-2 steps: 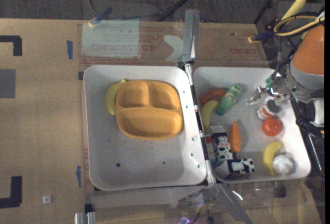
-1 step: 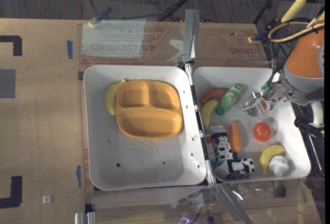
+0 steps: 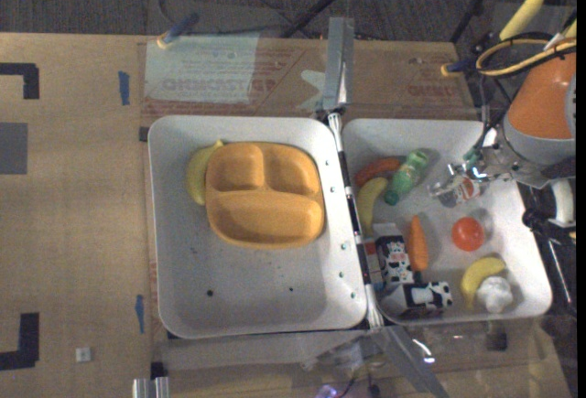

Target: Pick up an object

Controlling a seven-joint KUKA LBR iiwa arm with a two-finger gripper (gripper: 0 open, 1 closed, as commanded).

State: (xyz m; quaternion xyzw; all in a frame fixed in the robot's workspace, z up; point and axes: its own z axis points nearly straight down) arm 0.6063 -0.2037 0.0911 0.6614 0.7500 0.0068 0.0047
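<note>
— Over the right shallow white bin (image 3: 536, 273), what is that grey arm with the orange band (image 3: 542, 103) doing?

— Its jaws (image 3: 461, 181) hang low beside a small clear plastic bottle (image 3: 455, 189); whether they grip it, I cannot tell.

— And around it?

— A green bottle (image 3: 406, 176), an orange ball (image 3: 468, 233), a carrot (image 3: 417, 243), two bananas and two cow toys. On the left bin (image 3: 174, 286), an orange divided plate (image 3: 264, 193) covers a yellow banana (image 3: 196, 175).

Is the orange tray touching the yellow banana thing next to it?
Touching. The camera view shows the orange tray lying over the yellow banana, whose curved edge pokes out from under the tray's left side.
</note>
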